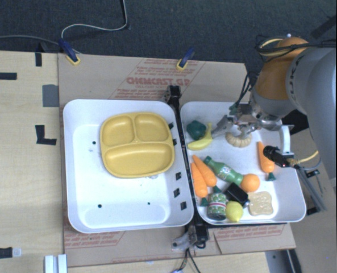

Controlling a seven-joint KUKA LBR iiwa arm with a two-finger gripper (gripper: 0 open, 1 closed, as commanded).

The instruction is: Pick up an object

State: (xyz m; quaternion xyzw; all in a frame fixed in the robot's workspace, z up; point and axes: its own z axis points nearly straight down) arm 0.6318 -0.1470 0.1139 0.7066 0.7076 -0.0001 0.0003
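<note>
Grey robot hand (238, 131) low over right white bin (296, 206), fingers' state unclear, just above tan ring-shaped toy (238, 140), yellow divided plate (137, 143) in left white bin (80, 169).

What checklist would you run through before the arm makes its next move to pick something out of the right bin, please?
1. Gripper is over the right bin: ok, it sits at the bin's upper part.
2. A target lies beneath it: ok, a small tan ring-shaped item is directly under the gripper.
3. Finger opening suits that item: cannot tell.
4. Neighbours leave room: ok, the banana and the lone carrot lie apart from the tan item.
5. Nothing already held: cannot tell, the wrist hides the fingertips.
6. Left bin drop area: ok, the yellow divided plate lies flat there.
</note>
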